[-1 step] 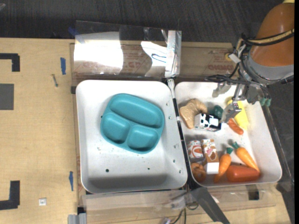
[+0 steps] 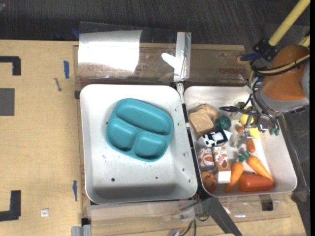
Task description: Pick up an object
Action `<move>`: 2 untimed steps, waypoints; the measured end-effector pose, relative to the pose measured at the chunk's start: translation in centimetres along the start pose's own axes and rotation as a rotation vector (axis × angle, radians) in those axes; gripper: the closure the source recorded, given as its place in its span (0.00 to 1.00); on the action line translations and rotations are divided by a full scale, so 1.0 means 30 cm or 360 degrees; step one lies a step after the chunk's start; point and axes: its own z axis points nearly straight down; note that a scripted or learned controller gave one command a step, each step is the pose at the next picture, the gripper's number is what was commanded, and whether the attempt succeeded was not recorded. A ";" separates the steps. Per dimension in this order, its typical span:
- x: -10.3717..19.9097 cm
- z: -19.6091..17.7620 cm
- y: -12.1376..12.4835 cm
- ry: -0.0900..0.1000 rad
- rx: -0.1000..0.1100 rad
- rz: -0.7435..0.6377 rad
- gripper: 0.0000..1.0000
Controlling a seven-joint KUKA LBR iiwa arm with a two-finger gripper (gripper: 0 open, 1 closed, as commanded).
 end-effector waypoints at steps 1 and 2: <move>-0.011 -0.042 0.006 -0.0015 0.0002 -0.0005 1.00; -0.009 -0.039 0.006 -0.0012 0.0001 -0.0005 0.00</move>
